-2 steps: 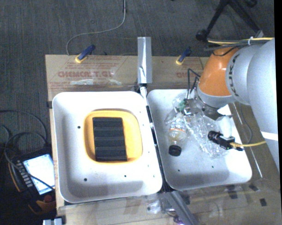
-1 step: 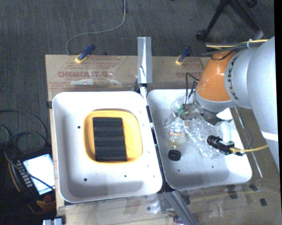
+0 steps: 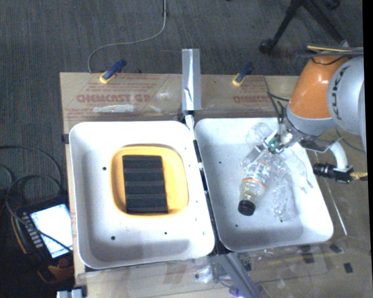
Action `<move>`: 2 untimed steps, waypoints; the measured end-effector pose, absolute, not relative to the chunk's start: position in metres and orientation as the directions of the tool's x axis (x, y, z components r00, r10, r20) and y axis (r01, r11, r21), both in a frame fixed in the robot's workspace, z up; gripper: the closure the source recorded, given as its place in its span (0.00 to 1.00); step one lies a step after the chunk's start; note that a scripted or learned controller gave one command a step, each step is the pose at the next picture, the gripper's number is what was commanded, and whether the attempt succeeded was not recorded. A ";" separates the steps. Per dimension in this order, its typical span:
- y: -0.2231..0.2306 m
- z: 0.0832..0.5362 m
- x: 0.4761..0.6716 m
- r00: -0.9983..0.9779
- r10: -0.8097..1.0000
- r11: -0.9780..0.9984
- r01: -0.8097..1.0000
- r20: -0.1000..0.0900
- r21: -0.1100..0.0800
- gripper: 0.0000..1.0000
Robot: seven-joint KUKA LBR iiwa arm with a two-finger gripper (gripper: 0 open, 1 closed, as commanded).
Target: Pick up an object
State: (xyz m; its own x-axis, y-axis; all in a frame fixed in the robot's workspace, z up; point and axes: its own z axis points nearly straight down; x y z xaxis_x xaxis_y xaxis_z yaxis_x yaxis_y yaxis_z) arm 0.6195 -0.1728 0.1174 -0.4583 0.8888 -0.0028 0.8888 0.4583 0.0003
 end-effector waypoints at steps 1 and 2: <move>-0.192 0.103 0.597 -0.419 0.908 0.419 0.907 -0.005 0.039 0.00; -0.190 0.112 0.599 -0.422 0.907 0.421 0.906 -0.005 0.043 1.00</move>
